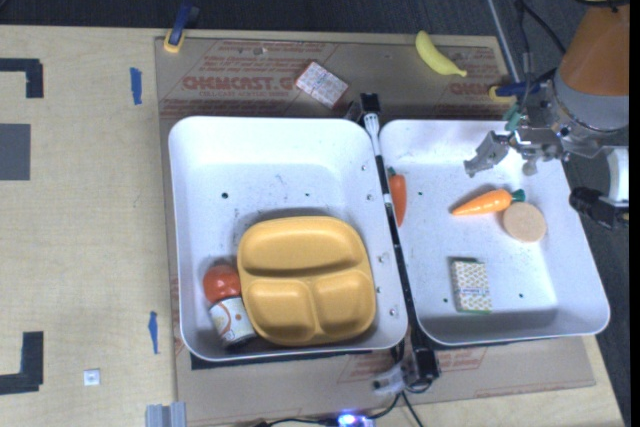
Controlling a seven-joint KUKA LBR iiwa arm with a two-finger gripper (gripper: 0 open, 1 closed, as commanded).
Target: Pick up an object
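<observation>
White bins [190, 150]; claw [497, 153] above carrot [483, 204]

Orange carrot [482, 203] lying flat, right bin [570, 315].

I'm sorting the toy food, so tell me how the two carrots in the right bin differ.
The carrot with the green top lies mid-bin, almost crosswise, and looks thicker. The other carrot is thinner, lies lengthwise against the bin's left wall, and shows no green. Both are orange and rest in the same bin.
</observation>
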